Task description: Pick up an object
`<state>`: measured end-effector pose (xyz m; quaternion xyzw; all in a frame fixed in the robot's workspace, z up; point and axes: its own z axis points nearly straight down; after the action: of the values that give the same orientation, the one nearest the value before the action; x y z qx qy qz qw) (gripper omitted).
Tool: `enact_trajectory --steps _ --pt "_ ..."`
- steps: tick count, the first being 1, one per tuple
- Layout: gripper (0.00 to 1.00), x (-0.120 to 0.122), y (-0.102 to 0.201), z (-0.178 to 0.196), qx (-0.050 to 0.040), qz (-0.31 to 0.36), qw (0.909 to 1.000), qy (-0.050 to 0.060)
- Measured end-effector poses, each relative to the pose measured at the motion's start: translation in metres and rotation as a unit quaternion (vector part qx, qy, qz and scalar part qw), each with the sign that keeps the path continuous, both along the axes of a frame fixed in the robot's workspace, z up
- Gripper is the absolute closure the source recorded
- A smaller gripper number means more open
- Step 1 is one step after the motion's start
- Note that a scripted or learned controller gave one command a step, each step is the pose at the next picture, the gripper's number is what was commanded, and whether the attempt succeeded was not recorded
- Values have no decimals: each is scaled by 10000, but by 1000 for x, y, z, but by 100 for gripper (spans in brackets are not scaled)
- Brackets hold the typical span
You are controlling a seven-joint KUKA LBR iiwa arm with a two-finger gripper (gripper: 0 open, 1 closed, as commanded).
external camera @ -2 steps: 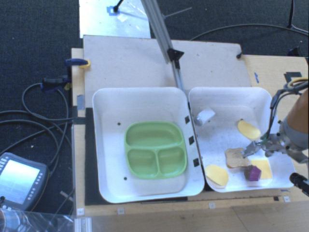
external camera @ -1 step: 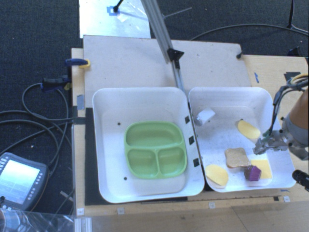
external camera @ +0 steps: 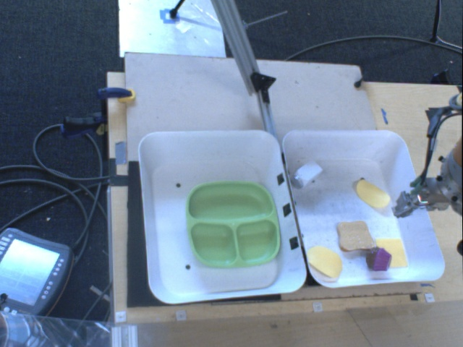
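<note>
Hand (external camera: 405,207) over right bin (external camera: 405,150) rim, beside yellow piece (external camera: 372,193)

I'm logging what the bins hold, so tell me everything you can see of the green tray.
The green tray is a pale green divided plate with rounded corners, plastic by its look. It has three compartments: one long one across the far side and two smaller ones side by side on the near side. It lies flat, right way up, near the middle of the left bin, turned slightly askew to the bin walls. Only the bin floor touches it.
</note>
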<state>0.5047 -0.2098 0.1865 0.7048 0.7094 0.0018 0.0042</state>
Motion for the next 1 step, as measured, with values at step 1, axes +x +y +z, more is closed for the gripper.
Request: enact_trajectory --steps 1 --pt "100 12 1 58 -1 1 10000 0"
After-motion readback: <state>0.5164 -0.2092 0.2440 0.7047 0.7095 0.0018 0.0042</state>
